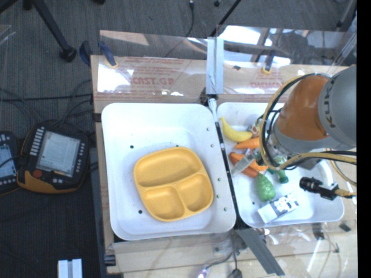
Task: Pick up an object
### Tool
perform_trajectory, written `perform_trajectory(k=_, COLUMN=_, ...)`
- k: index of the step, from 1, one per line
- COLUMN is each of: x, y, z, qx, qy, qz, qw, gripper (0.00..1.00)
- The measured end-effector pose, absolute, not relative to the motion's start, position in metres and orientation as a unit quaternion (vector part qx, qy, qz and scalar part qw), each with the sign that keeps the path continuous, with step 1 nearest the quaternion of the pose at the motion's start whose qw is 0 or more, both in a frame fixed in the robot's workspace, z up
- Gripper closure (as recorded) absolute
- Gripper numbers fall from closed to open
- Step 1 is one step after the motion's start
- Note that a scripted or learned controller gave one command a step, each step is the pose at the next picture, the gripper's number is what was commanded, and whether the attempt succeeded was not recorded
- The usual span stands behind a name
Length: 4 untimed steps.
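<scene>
From where I stand, the grey arm with the orange band (316, 112) leans in from the right and hangs low over the right shallow white bin (324, 213), its bulk covering much of that bin's upper half. Its wrist sits over the small heap of toys, and I cannot tell how the jaws stand, because the arm's body hides them.

The things to be picked lie in that right bin, crowded toward its left side. A yellow plastic banana (235, 132) rests near the top left corner, close to the wall shared with the other bin. Just below it lie several orange carrot-like pieces (246, 158), partly tucked under the arm. Below those a green bumpy plastic vegetable (265, 187) sits near the middle of the bin floor, and near the front wall lies a small white and grey boxy item (278, 208), tilted.

The left shallow white bin (124, 132) carries a yellow plastic divided plate with three compartments (173, 183), lying flat and turned at a slant near the bin's centre.

Behind both bins stands a clear plastic sheet with red lettering (153, 77). On the dark floor to the left lies an orange-edged handheld control pendant with a screen (55, 158)
</scene>
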<state>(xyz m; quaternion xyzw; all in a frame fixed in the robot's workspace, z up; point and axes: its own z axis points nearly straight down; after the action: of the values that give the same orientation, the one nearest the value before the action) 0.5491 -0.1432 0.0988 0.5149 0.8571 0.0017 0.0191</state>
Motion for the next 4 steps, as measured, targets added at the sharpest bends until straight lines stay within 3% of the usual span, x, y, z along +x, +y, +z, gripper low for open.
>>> perform_trajectory(k=1, x=0.575, y=-0.135, z=0.099, qx=0.412, qy=0.911, qz=-0.0051, qw=0.017, gripper=0.0)
perform_trajectory(k=2, x=0.579, y=-0.133, z=0.11, qx=0.414, qy=0.91, qz=0.0003, qw=0.021, gripper=1.0)
perform_trajectory(k=3, x=0.661, y=-0.114, z=0.102, qx=0.501, qy=0.865, qz=-0.0043, qw=0.007, gripper=1.0)
perform_trajectory(k=4, x=0.662, y=-0.126, z=0.103, qx=0.506, qy=0.862, qz=-0.0075, qw=0.018, gripper=0.0)
